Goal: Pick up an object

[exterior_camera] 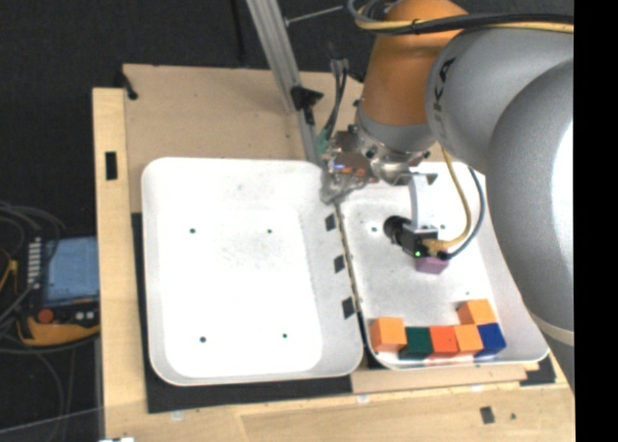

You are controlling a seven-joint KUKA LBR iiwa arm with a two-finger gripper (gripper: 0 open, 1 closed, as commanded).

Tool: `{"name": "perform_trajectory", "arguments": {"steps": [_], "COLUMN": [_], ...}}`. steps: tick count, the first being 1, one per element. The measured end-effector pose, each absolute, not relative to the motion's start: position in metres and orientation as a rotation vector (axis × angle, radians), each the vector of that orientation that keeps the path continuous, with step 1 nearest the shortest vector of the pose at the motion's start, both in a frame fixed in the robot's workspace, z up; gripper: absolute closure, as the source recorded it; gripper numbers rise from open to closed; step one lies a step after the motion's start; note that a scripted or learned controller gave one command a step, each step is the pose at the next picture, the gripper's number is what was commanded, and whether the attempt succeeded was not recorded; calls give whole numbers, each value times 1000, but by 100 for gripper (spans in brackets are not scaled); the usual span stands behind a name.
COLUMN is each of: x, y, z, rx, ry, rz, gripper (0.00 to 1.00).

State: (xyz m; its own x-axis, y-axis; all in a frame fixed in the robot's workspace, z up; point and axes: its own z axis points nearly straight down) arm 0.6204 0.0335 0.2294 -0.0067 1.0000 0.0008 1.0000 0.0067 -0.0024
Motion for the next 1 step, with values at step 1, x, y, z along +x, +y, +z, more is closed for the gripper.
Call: {"name": "perform_trajectory", "arguments": {"steps": [1], "x": [615], "y": [88], "z": [222], "rx": [-2211], "ry": [-2226], "rz": [4], "gripper": [100]}}
